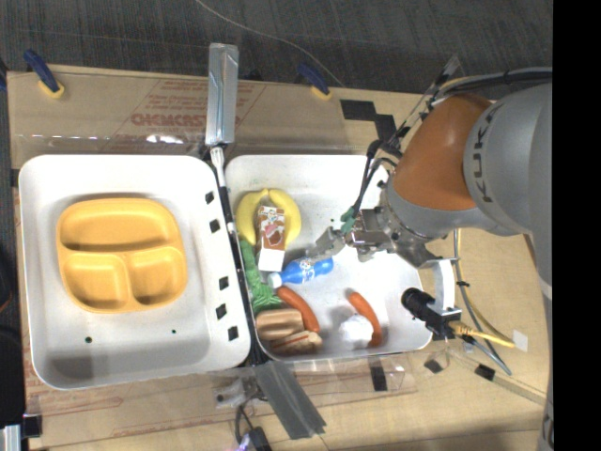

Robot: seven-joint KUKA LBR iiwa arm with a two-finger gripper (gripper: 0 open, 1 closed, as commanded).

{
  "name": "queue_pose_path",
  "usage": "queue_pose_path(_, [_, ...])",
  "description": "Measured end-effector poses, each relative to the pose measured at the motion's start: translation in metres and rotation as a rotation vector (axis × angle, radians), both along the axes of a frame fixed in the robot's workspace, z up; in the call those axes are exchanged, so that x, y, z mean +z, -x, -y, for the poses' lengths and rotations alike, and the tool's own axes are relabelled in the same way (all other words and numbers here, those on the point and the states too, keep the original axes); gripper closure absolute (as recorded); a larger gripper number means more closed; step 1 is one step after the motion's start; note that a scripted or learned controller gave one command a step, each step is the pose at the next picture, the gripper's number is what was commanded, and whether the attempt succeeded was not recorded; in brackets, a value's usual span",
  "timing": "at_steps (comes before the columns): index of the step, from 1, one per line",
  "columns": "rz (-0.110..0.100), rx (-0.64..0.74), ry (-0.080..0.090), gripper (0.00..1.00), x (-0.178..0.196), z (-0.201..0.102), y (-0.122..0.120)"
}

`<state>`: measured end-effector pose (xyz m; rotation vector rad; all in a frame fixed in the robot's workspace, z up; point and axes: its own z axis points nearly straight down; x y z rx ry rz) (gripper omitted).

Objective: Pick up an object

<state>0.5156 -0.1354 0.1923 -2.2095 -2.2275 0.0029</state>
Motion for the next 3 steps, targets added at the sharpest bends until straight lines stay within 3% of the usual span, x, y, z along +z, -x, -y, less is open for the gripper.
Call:
queue_pose_path(1, [-0.003, 0.108, 0.000, 0.00, -0.062, -0.003, -0.093])
queue_pose_path(2, [0.028, 0.128, 0.010, 0.00, -0.085, -0.024, -0.095])
queue_pose_path(3, [0.023, -0.079, 0.002, 0.00, -0.086, -0.025, -0.128])
